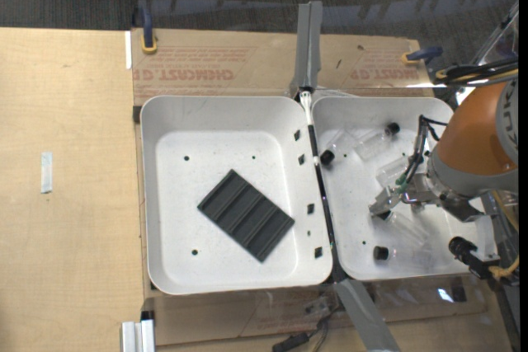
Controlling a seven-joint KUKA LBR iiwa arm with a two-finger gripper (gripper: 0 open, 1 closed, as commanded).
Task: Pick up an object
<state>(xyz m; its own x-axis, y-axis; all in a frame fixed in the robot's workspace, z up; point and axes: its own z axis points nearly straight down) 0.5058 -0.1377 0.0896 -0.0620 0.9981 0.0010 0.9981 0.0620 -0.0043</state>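
Observation:
A black ribbed rectangular pad (246, 215) lies at a slant in the middle of the left bin (165, 119). In the right bin (351, 264) lie several clear plastic pieces: one with a black cap (391, 129) near the back and another (394, 174) close to the arm. My gripper (386, 207) is low in the right bin's middle, among the clear pieces and just below the second one. The orange band (483, 136) and grey wrist hide the bin's right part.
Small black caps lie at the right bin's left wall (327, 157) and near its front (380, 253). A grey divider bar (309, 45) runs between the bins at the back. Cardboard (223, 66) lies behind the bins, and a wooden surface (66, 177) to the left.

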